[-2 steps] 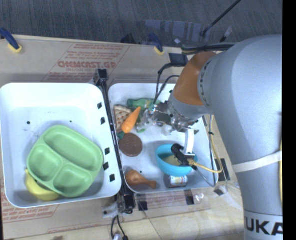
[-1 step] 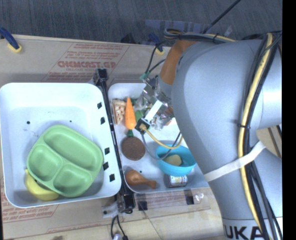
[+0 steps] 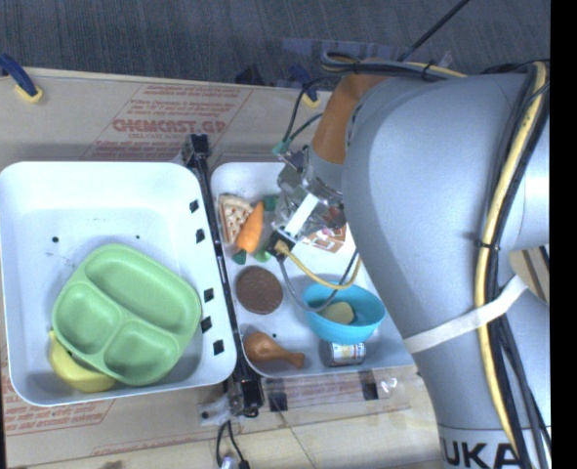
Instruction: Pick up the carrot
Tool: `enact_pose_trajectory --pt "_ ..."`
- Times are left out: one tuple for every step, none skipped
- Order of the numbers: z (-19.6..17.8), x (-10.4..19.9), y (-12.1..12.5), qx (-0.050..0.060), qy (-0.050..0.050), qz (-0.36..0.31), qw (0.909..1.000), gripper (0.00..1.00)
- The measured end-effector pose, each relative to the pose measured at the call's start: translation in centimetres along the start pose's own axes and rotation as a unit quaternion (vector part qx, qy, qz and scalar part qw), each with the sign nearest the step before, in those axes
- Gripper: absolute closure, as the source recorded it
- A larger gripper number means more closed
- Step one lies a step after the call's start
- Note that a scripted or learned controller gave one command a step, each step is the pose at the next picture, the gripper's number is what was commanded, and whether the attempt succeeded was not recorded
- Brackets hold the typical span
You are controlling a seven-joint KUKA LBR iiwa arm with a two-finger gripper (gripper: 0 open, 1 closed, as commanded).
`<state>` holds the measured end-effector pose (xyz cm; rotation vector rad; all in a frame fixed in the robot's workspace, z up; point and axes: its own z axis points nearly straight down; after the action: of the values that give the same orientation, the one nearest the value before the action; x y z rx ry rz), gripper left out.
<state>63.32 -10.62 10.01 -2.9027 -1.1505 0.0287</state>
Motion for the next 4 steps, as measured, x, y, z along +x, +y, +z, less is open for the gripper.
enact_pose_trajectory --pt "0.0 0.0 0.0 0.0 0.0 -0.001 1.0 0.0" --pt "0.9 1.1 -0.4 -0.005 0.002 0.104 0.9946 0.0" --pt "-9.3 3.7 -6.1 -0.008 0.006 0.206 0.9786 0.0" --pt "-9.1 6.2 -4.9 -0.009 0.004 0.266 0.9638 0.0"
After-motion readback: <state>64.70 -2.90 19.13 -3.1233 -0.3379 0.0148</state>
